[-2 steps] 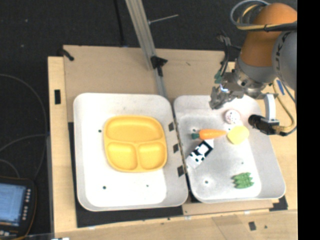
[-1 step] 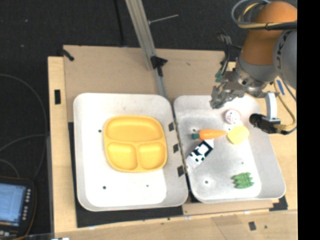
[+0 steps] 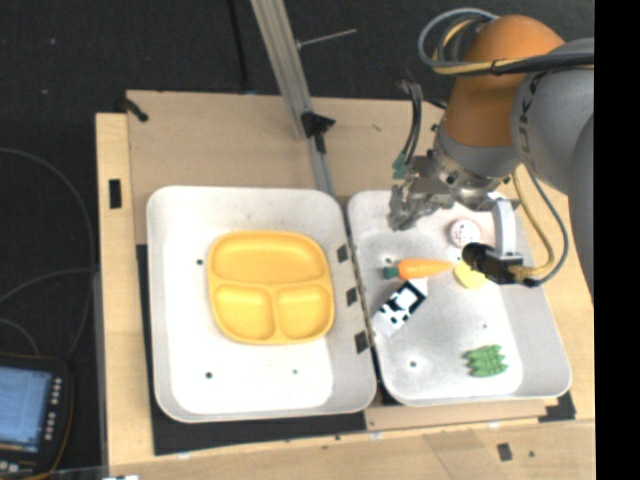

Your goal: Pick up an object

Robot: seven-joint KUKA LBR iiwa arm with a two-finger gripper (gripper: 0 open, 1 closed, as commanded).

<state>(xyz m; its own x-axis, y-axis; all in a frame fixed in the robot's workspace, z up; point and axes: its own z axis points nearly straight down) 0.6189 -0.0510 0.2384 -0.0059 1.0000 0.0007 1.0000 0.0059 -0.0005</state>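
Plainly, no object had yet been taken: the carrot (image 3: 424,266) lay near the middle of the right bin (image 3: 535,368), with a yellow piece (image 3: 470,274) just beside its thick end, a black-and-white block (image 3: 400,306) near the bin's left edge, and a green toy (image 3: 485,361) toward the front right corner. The step in hand looked like the approach. The gripper (image 3: 408,206) hung over the bin's back left corner, touching nothing I could make out; how far it stood apart, I could not tell. Next it would need to line up over one object and descend. The left bin (image 3: 180,368) carried a yellow tray (image 3: 270,286).
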